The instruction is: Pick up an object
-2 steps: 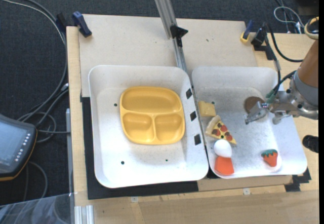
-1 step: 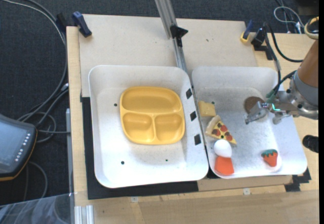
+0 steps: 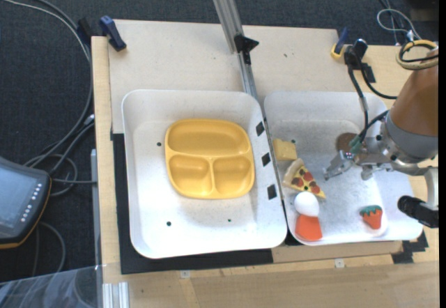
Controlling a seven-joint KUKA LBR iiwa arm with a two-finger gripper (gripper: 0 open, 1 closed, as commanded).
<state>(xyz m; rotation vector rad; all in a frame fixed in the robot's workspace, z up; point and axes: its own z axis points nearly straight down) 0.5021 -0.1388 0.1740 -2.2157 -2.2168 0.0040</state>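
The right bin [image 3: 327,108] holds several toy foods. A pizza slice [image 3: 304,180] lies near its left wall, with a pale yellow block [image 3: 283,150] just above it. A white egg [image 3: 306,203] rests against an orange-red piece [image 3: 309,228] at the front. A red strawberry [image 3: 373,217] lies at the front right. My gripper [image 3: 348,171] hangs low over the middle of this bin, right of the pizza slice. Its fingers are spread, and nothing sits between them. A brown round thing [image 3: 346,141] shows just behind the gripper.
The left bin [image 3: 139,181] holds a yellow divided plate [image 3: 209,158]. A metal post [image 3: 230,14] slants down to the wall between the bins. The grey and orange arm [image 3: 418,111] covers the right bin's right side. Cables lie at the far right.
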